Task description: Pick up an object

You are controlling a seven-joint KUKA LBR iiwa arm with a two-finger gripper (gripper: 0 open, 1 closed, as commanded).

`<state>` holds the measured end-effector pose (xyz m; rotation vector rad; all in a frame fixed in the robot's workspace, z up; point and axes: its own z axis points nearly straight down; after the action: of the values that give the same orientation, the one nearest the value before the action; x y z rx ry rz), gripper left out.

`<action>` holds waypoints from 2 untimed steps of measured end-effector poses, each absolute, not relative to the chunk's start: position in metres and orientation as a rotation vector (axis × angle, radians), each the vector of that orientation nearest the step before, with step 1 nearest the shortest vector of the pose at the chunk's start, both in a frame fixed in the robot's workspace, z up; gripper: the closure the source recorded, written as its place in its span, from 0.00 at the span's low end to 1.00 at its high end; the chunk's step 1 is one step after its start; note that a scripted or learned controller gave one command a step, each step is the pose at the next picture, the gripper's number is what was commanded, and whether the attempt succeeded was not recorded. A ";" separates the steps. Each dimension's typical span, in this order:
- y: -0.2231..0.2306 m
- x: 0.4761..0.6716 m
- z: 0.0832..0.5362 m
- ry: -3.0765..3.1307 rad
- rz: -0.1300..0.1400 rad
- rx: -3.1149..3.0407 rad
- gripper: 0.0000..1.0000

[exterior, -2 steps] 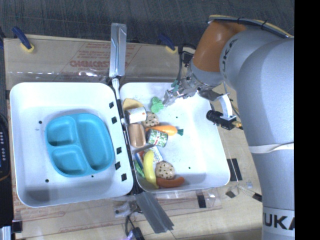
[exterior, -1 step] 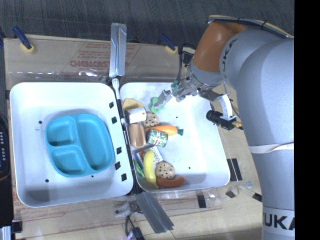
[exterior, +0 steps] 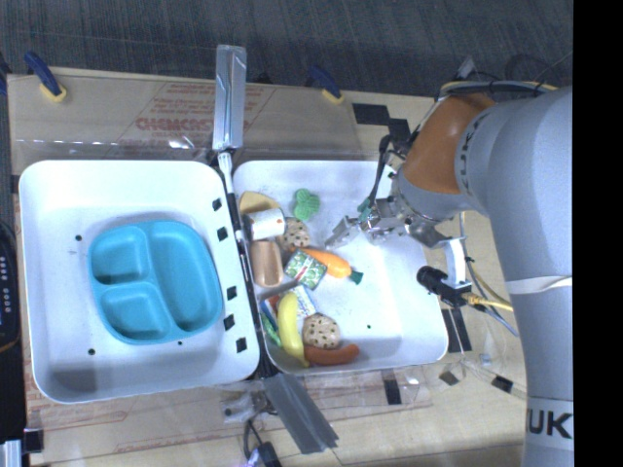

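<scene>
Toy foods crowd the left side of the right bin [exterior: 409, 334]: carrot [exterior: 329, 261], banana [exterior: 289, 325], cookie [exterior: 319, 331], sausage [exterior: 331, 354], green broccoli-like piece [exterior: 307, 202]. Right of centre frame, the jaws [exterior: 352, 228] hover over bare bin floor (spread or pressed together, I cannot tell). The left bin [exterior: 49, 358] holds a blue divided tray [exterior: 154, 282].
</scene>
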<state>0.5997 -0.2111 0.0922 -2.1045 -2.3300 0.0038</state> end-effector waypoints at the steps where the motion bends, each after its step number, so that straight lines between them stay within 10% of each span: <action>1: -0.164 0.564 0.091 -2.489 0.001 -1.912 0.00; 2: -0.127 0.502 0.091 -2.494 0.001 -1.904 0.00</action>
<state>0.5017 -0.1268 0.0910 -1.9040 -2.4945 0.0014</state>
